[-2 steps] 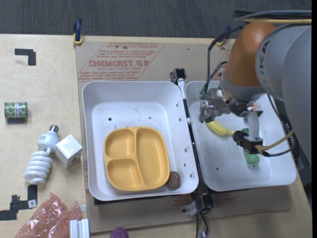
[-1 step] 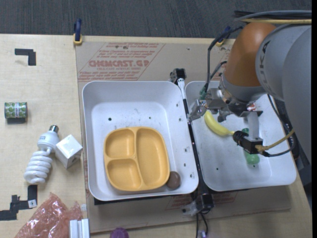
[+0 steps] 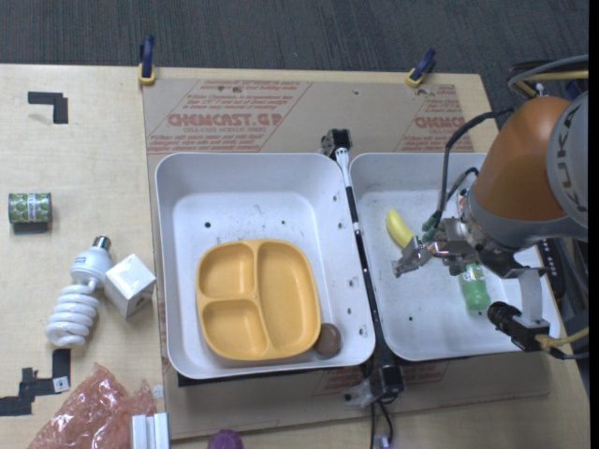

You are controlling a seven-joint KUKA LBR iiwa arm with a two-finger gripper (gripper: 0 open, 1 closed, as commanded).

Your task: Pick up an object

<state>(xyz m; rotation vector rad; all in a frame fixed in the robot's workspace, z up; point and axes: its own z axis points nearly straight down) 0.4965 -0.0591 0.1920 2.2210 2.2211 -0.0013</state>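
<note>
Overhead, the arm [image 3: 533, 171] reaches into the right bin [image 3: 412, 340], its gripper [image 3: 409, 260] low over the floor there.

Two white bins sit side by side: the left bin [image 3: 178, 251] holds one yellow divided plate [image 3: 257, 299] and one brown ball [image 3: 328, 340] touching its corner; the right holds one yellow banana [image 3: 399, 227] just above the gripper and one green bottle [image 3: 474, 288] partly under the wrist. Whether the fingers are apart or closed cannot be told; nothing visibly sits between them. A light bulb [image 3: 75, 297], white cube [image 3: 129, 283] and green can [image 3: 30, 210] lie outside on the bench.

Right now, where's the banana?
The banana lies in the right bin, in its upper left part near the divider between the bins, just left of the hand.
</note>
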